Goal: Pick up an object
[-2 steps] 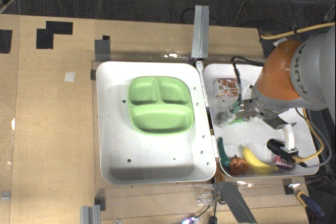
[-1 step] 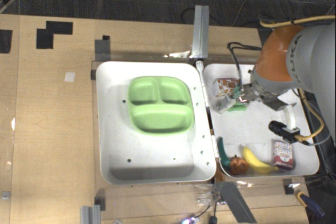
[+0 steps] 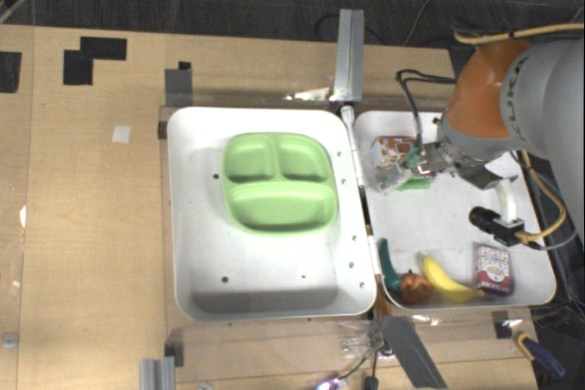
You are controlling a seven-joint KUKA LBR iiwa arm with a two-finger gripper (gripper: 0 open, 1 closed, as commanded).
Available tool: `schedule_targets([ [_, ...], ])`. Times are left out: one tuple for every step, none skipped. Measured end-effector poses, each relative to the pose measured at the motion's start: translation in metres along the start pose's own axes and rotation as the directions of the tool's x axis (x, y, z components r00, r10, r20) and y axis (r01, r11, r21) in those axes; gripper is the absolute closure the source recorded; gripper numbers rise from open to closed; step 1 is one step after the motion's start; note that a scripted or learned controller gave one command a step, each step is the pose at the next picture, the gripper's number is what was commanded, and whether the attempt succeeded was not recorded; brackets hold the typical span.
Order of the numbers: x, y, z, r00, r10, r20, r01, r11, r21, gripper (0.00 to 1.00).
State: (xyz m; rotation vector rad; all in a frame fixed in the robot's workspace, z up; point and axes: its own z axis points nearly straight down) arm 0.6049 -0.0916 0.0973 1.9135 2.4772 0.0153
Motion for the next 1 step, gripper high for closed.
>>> schedule_targets([
  [0.0535,0.0650,-0.0854,1.000,0.006,-0.002,-0.006,1.000,0.012,1.00],
])
